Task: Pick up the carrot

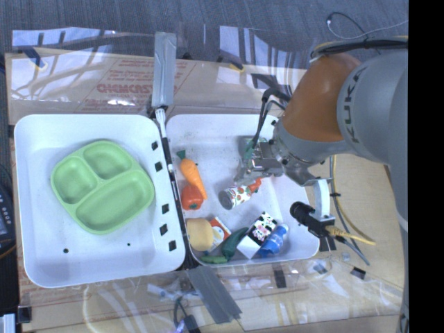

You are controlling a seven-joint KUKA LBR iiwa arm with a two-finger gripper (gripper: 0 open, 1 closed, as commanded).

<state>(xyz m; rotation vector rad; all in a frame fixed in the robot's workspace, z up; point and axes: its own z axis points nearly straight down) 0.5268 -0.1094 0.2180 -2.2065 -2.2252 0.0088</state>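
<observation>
While the arm reached in from the right of the camera view, its gripper hung over the middle of the right bin. Whether the jaws stood wide or narrow could not be told, as the wrist and cabling hid them. Nothing was seen between them.

The carrot lay in the left part of the right bin, close to the wall shared with the left bin. It ran at a slant, with its green top toward the far left and its orange body toward the near right. A rounded orange-red item lay touching its lower end. The carrot was apart from the gripper, to the left of it.

A small patterned cup lay on its side just below the gripper. At the near edge of the right bin sat a yellowish rounded item, a green item, a black-and-white patterned carton and a blue item, crowded together.

The left bin held a green divided plate with three compartments, lying flat near its centre.

Both bins rested on the counter, which was covered with clear sheeting and printed cardboard.
</observation>
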